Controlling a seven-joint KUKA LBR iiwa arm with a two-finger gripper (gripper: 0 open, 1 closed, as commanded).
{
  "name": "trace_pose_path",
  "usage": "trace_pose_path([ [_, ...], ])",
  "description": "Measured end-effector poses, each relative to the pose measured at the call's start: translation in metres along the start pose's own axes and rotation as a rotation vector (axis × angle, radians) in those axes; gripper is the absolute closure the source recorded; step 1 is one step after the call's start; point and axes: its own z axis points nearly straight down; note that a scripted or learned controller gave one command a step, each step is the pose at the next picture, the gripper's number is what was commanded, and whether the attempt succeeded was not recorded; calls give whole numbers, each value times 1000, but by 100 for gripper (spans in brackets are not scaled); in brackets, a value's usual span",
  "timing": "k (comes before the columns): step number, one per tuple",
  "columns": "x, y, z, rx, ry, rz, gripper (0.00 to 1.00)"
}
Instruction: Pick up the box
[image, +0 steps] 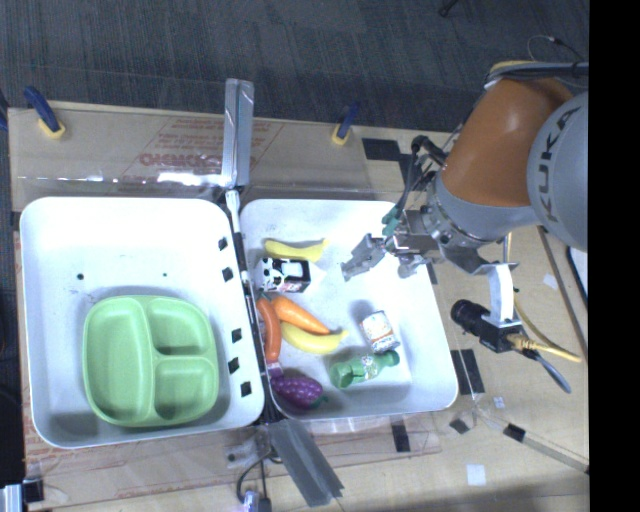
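Two white bins sit side by side on the bench (120, 130); the left bin (60, 230) carries a green divided plate (152, 358) in its lower half; the right bin (425, 345) carries the small items.

The box (285, 272), a small black-and-white carton, lies near the right bin's left wall, just below a yellow banana (295, 248); an orange carrot (300, 315) runs just below the box, with a second carrot (271, 332) upright against the left wall; another banana (312, 340) lies across the lower carrot's tip; a purple bunch of grapes (297, 388) sits at the bin's lower edge; a green bottle (362, 368) lies beside the grapes; a small can (379, 330) with an orange label stands tilted just above the bottle.

The arm (510, 140) reaches in from the right, orange band uppermost; the tool (362, 256) hangs over the upper middle of the right bin, to the right of the box and apart from it; whether its jaws stand wide or narrow cannot be told from this angle; nothing shows between them.
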Motion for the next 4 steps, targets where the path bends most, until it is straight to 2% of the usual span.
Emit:
trace_pose_path([
  [1, 14, -40, 152, 2, 1, 182, 0],
  [2, -44, 21, -30, -4, 0, 213, 0],
  [3, -7, 50, -28, -2, 0, 482, 0],
  [4, 3, 30, 39, 2, 1, 515, 0],
])
